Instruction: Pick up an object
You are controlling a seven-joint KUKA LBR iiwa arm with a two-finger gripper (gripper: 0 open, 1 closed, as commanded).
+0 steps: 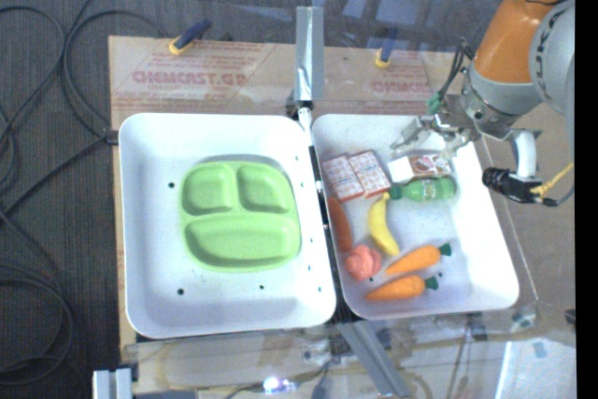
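- On the bench, two white bins are sitting side by side: left bin (pixel 140 229), right bin (pixel 491 248).
- Arm (pixel 523 51), grey w/ orange band, is reaching in from the right, over the right bin's far right corner.
- Green divided tray (pixel 241 212) is lying flat in the left bin, three compartments up.
- Gripper (pixel 432 134) is hanging above the far end of the right bin, fingers spread apart, nothing between them; it's hovering just above the small carton (pixel 422 167).
- Flat checkered box (pixel 355 175) is lying at the bin's far left, beside the carton.
- Green bottle (pixel 425 191) is lying on its side, just in front of the carton.
- Two carrots (pixel 408 274) are lying near the front edge, approx. parallel.
- Banana (pixel 381 226) is lying mid-bin, betw. box and carrots.
- Red-orange sausage-like piece (pixel 340 227) is lying along the left wall.
- Pink round item (pixel 363 263) is touching the banana's near end; can't tell what it is.
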